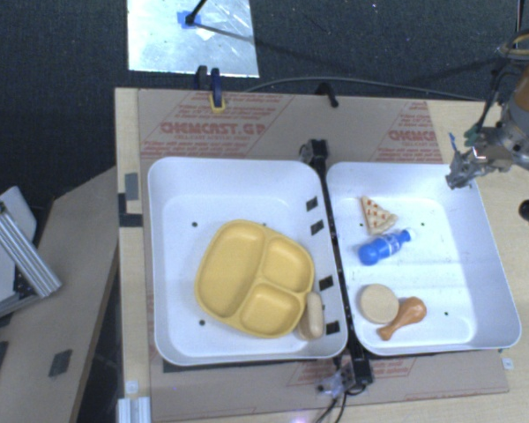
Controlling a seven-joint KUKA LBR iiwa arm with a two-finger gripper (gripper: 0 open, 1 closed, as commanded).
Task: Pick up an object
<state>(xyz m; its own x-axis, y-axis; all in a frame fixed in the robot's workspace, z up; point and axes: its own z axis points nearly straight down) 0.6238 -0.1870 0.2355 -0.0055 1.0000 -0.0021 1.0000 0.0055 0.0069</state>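
Observation:
The right bin holds a pizza slice, a blue bottle lying on its side, a round tan biscuit and a brown drumstick. In the left bin lies a yellow divided tray with a small bread roll at its lower right corner. My gripper hangs over the upper right corner of the right bin, well apart from all the objects. Nothing is visibly held by it.
A black divider with clips runs between the two bins. A blue and yellow clamp sits at the bench's back edge. A shiny metal plate lies on the dark floor behind. An aluminium rail stands at the left.

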